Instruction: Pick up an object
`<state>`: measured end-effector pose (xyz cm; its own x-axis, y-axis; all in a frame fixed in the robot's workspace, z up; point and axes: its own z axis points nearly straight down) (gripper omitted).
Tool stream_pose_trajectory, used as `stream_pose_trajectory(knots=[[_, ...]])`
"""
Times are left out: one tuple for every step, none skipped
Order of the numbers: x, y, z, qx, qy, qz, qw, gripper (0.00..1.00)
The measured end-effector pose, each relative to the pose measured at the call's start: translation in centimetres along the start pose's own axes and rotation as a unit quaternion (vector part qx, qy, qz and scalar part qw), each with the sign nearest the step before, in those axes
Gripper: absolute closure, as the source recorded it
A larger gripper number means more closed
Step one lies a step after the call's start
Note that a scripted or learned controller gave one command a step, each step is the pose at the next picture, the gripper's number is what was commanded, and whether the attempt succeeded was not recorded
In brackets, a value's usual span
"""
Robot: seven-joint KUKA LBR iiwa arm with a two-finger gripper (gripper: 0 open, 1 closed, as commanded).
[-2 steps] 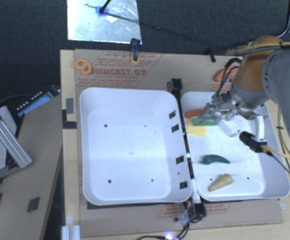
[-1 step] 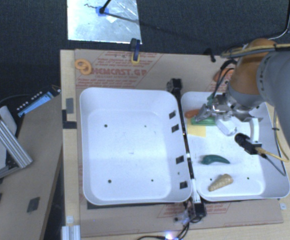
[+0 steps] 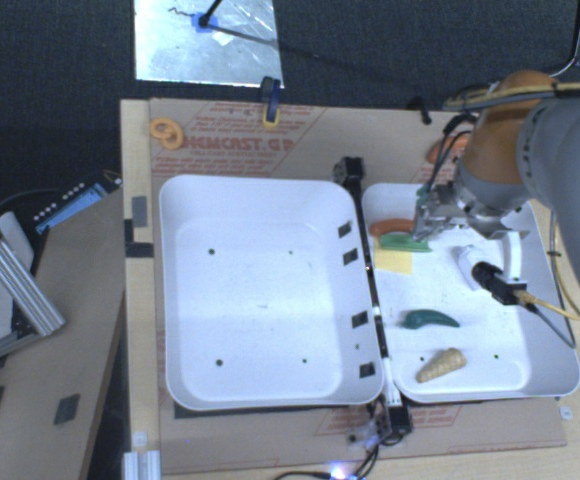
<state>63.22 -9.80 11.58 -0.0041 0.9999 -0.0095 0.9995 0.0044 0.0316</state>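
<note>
In the right bin of the 2 white bins on the desk, the tool hangs low over the far left corner, at the end of the grey arm reaching in from the right; whether it is clenched or released I cannot tell, since the wrist hides its tip. Under and beside the tool lie 3 things close together: an orange piece nearest the far wall, a flat green piece touching it on the near side, and a yellow block just beside the green one; the tool seems to meet the right end of the green piece, though contact is not clear. Nearer the camera, well apart from that cluster, a dark teal curved piece lies alone; a tan cone lies on its side near the front wall. The left bin sits just beside the right one, a black strip running between them.
</note>
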Motion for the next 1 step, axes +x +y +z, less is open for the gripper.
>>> stream_pose_trajectory(knots=[[6.20,-1.73,-14.23,0.007,0.006,-0.004,0.9999,1.00]])
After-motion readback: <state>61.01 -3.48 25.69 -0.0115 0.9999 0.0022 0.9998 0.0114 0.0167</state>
